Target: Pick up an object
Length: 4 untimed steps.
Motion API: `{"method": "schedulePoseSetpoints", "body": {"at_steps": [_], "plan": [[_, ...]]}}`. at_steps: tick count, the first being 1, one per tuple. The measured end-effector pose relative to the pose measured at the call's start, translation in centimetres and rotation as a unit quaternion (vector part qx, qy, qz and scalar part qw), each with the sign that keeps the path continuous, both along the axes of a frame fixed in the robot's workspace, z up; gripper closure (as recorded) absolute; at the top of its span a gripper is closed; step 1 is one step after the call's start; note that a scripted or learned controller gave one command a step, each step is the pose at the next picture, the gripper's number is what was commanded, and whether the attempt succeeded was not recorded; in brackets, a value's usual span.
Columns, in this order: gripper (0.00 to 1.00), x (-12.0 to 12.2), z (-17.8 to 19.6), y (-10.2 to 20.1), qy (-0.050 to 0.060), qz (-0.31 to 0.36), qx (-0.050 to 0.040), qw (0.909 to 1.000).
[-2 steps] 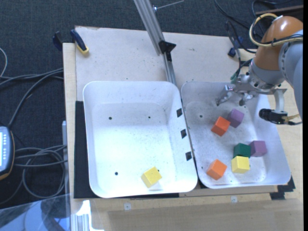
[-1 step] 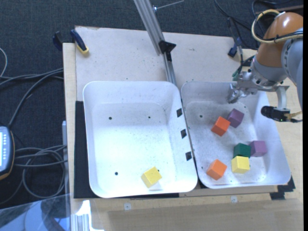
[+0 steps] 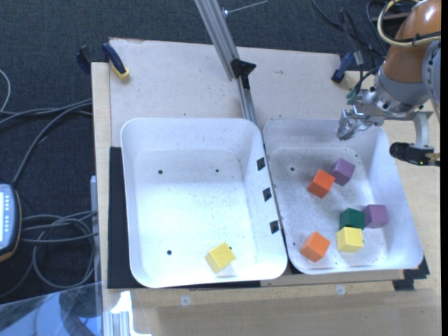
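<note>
The right bin [image 3: 400, 187] holds several small blocks: an orange block [image 3: 322, 183] touching a purple block [image 3: 343, 171], a green block [image 3: 351, 219] beside a second purple block [image 3: 376, 215], a yellow block [image 3: 349, 240] and another orange block [image 3: 316, 246]. A lone yellow block [image 3: 220, 257] lies near the front of the left bin [image 3: 133, 187]. My gripper [image 3: 346, 127] hangs over the right bin's far edge, above and behind the purple block, with nothing visibly between its fingers.
A slanted metal pole [image 3: 218, 26] rises from the bench behind the divide between the bins. Clamps sit at the bench's back left [image 3: 115, 60] and back right [image 3: 343, 70]. Cables lie on the floor to the left.
</note>
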<state>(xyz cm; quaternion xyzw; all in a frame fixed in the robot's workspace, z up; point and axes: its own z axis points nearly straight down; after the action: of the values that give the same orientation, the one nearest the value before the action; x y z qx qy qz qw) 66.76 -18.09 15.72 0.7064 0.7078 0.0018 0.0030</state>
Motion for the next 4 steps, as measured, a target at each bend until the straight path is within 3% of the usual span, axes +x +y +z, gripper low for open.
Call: {"method": "schedulePoseSetpoints", "body": {"at_steps": [2, 3, 4], "plan": [[1.00, 0.5, 10.1, -0.2, -0.001, 0.000, -0.0005, 1.0000], [1.00, -0.4, 10.8, 5.6, 0.003, 0.002, 0.0018, 1.0000], [1.00, -1.1, 9.3, 10.9, 0.005, 0.002, 0.0020, 1.0000]]}}
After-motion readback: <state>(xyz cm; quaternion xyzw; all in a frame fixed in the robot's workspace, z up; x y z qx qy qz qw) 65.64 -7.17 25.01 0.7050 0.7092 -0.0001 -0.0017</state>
